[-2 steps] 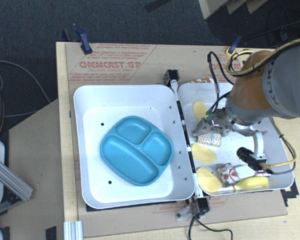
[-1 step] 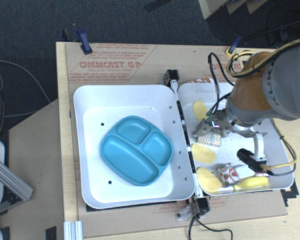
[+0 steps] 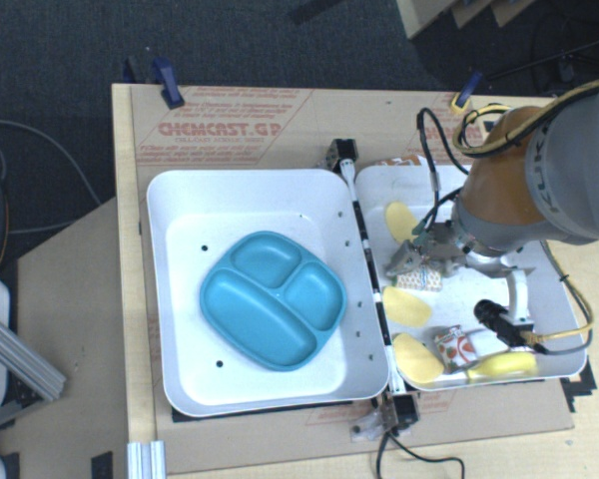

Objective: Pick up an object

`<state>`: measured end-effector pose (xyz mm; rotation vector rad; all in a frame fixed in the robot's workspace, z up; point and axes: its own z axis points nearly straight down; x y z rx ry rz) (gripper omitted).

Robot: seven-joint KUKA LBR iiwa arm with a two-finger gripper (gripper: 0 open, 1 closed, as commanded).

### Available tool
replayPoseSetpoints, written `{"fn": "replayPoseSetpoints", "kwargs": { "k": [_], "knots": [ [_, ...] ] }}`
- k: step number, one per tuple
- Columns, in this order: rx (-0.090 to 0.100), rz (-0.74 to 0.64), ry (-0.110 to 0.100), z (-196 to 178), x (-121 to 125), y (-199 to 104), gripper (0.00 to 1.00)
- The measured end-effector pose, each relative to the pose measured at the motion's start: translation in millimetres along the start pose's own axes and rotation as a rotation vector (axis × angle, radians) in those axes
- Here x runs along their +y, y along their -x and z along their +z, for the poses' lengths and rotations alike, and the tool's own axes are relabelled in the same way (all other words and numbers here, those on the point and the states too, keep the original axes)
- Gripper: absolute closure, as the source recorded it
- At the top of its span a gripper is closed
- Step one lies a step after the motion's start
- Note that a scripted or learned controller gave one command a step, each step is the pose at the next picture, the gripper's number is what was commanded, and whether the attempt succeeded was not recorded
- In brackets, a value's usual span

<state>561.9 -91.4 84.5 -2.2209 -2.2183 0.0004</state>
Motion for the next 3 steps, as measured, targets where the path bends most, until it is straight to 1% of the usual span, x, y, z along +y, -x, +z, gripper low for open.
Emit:
{"fn": "replayPoseSetpoints", "kwargs": {
  "k": [1,2,3],
  "knots": [
    [0.000,0.000,0.000,0.1,-9.7,8.4,0.00],
    [0.000,0.000,0.000,0.2,-26.7,0.5,0.00],
    [-0.002,-0.001,0.003,-0.1,-2.2,8.6,0.00]
  ]
}}
